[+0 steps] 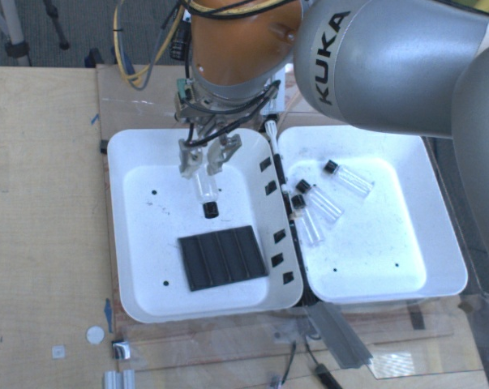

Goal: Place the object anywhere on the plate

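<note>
A clear vial (207, 193) with a black cap at its lower end hangs cap-down in the left bin (135, 241). My gripper (204, 167) is shut on the vial's upper end, which sits between the two fingers. The black ribbed plate (224, 257) lies flat on the bin floor, just below and slightly right of the vial's cap. The cap hovers a short way off the plate's far edge, apart from it.
The right bin (414, 250) holds three more clear vials with black caps (347, 177), (319, 199), (306, 221). A black clipped divider (278, 209) runs between the bins. The arm's orange band and grey body loom over the far side.
</note>
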